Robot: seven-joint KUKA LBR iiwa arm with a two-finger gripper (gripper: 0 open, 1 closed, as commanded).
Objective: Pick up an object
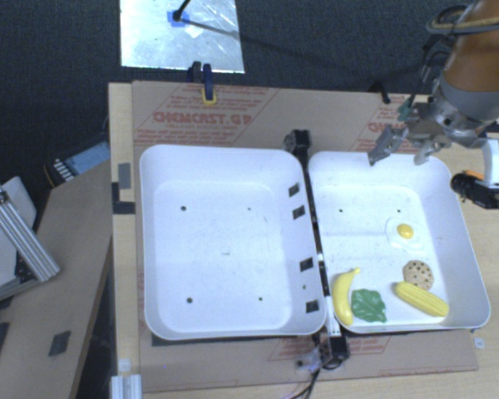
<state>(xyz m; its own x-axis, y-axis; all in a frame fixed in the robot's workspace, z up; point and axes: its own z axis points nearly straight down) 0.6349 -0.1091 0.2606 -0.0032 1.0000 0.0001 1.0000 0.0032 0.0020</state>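
My gripper [397,150] hangs over the far edge of the right bin [374,166], its two fingers spread apart and nothing between them. Well below it in that bin lie a fried egg [403,232], a brown cookie [417,273], a corn cob [422,299], a yellow banana [343,295] and a green leafy piece [369,306]. All of these rest near the bin's near side, apart from the gripper.
The left bin [162,173] sits beside the right one, joined by a black clipped divider [309,223]. A shiny metal sheet [181,23] lies beyond the bench. An aluminium rail [17,231] stands at the far left.
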